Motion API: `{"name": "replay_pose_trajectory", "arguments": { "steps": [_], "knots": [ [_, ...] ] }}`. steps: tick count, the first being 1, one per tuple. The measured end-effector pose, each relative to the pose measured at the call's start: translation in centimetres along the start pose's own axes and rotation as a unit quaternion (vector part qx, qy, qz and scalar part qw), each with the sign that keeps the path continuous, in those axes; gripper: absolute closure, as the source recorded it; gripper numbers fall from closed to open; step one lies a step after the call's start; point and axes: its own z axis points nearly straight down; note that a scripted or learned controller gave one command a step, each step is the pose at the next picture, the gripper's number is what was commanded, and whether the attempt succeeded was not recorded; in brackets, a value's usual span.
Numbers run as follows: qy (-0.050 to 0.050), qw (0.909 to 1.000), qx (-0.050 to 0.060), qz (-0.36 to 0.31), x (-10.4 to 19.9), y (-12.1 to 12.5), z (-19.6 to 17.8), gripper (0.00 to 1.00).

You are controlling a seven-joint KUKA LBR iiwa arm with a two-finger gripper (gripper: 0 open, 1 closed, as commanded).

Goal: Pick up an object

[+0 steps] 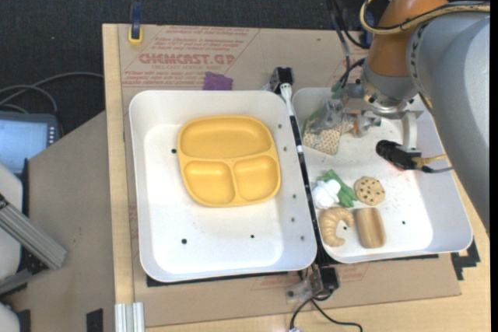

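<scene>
Cardboard printed "CHEMCAST GP"; end effector over right bin, grip state seemingly unreadable

We see a yellow tray in the left bin; the pincer hangs over a waffle at the right bin's upper left.

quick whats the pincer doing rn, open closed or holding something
Pincer: cannot be told. It is low in the right bin, at the waffle piece in the far left corner; no object shows clearly held.
</scene>
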Motion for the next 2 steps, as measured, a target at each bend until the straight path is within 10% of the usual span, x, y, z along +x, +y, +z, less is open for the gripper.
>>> {"name": "replay_pose_trajectory", "arguments": {
  "steps": [1,2],
  "knots": [
    [0.001,0.9999,-0.011,-0.001,-5.6,0.3,0.0,0.00],
    [-0.003,0.9999,-0.009,-0.002,-1.8,0.2,0.2,0.00]
  ]
}}
